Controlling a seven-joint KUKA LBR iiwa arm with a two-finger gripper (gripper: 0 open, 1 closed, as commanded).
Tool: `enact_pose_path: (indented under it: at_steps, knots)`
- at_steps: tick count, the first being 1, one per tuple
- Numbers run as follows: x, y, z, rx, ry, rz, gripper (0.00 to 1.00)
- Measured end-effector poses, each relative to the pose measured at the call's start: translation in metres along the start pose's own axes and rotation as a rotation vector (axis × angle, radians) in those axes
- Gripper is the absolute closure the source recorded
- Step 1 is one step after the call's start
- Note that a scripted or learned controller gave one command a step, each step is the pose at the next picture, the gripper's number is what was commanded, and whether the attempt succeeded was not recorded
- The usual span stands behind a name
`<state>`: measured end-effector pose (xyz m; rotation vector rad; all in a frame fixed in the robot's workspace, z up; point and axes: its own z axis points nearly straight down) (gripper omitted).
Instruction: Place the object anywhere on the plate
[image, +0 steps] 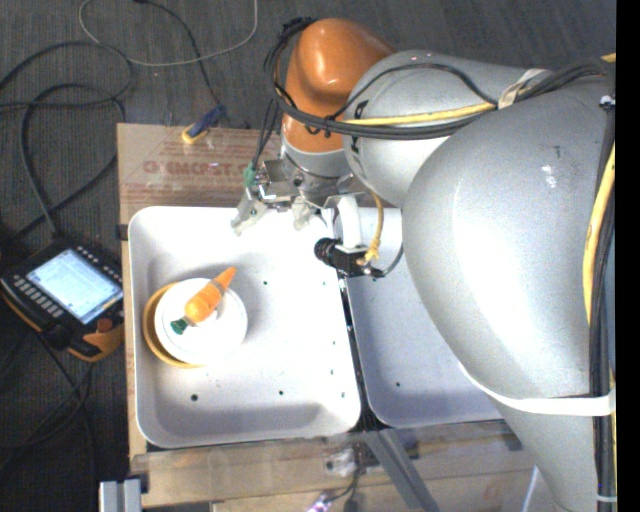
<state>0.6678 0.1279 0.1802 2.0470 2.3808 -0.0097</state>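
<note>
— Where is the small orange toy carrot (207, 298) with the green stub?

— Lying tilted across the round white plate (228, 334), its tip poking over the rim, in my left shallow white bin (160, 420). The plate sits on a yellow dish (150, 330).

— How would it handle?

— Light, stiff and smooth, I judge; I'd grip across its thick middle.

— And your claw (270, 212)?

— Fingers apart, clamped on nothing, hovering near the bin's far wall, well apart from the carrot. There is bare floor around the plate; the walls and the right white bin (420, 390) hem me in.
</note>
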Motion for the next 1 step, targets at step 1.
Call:
enact_pose_path:
  at_steps: [1]
  knots:
    - [0.0551, -0.0452, -0.028, 0.002, 0.004, 0.26, 0.0]
